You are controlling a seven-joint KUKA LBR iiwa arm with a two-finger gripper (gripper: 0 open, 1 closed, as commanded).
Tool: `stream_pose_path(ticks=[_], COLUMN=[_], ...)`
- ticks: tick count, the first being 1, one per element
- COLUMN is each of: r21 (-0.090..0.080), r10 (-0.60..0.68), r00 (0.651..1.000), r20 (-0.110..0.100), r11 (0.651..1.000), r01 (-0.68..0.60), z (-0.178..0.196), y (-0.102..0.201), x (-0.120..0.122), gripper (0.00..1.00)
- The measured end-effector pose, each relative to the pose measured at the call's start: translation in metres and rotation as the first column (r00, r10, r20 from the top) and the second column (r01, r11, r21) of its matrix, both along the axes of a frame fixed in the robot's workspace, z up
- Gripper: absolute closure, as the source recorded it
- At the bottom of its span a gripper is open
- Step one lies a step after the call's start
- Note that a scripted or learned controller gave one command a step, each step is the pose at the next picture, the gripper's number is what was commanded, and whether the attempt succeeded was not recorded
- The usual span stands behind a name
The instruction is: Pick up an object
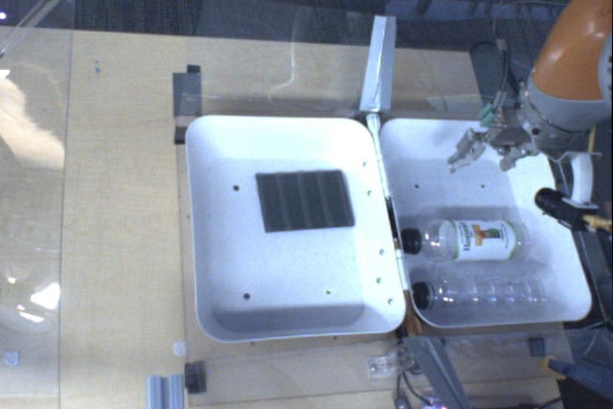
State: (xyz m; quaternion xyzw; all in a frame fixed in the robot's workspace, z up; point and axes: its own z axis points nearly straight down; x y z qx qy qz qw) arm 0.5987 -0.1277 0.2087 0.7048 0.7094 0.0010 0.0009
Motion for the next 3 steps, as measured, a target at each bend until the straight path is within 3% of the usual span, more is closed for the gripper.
stream_pose_path(ticks=[1, 2, 3], r21=[-0.004, -0.013, -0.014], r10=[0.033, 0.423, 0.647], r00=[0.999, 0.906, 0.762], r20=[0.01, 0.016, 0.01], r11=[0.999, 0.906, 0.762], r01=[-0.033, -0.423, -0.647], z=[-0.12, -0.118, -0.118], y=[-0.06, -0.042, 0.016], x=[-0.053, -0.074, -0.066], gripper=[0.0, 0.0, 0.0])
